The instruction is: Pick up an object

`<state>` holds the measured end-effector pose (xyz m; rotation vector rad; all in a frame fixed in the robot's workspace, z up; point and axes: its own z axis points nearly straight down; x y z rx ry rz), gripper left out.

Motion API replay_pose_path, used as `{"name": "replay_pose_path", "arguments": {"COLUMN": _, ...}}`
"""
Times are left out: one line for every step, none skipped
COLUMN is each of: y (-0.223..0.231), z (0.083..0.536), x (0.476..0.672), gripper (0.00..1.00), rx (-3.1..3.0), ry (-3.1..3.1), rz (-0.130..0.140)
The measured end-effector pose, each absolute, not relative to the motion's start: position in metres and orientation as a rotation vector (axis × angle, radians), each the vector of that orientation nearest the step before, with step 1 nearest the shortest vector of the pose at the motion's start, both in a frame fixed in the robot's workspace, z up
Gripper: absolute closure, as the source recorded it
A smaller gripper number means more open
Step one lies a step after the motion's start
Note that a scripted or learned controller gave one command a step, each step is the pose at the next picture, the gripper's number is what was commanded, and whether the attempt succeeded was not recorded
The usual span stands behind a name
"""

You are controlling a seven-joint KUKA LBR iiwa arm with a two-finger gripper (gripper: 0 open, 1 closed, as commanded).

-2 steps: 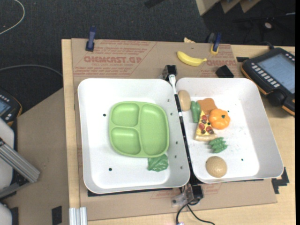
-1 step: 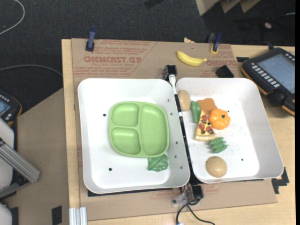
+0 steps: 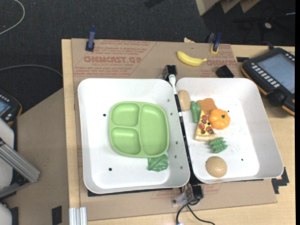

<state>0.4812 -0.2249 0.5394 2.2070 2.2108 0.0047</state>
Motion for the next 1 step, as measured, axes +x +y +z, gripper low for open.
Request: {"name": "replay_pose_path", "arguments": {"y": -0.2251, "z": 0.5504, "x": 0.4818, "gripper": 1.00, "rx": 2.203, "ry": 2.208, "rz": 0.006}}
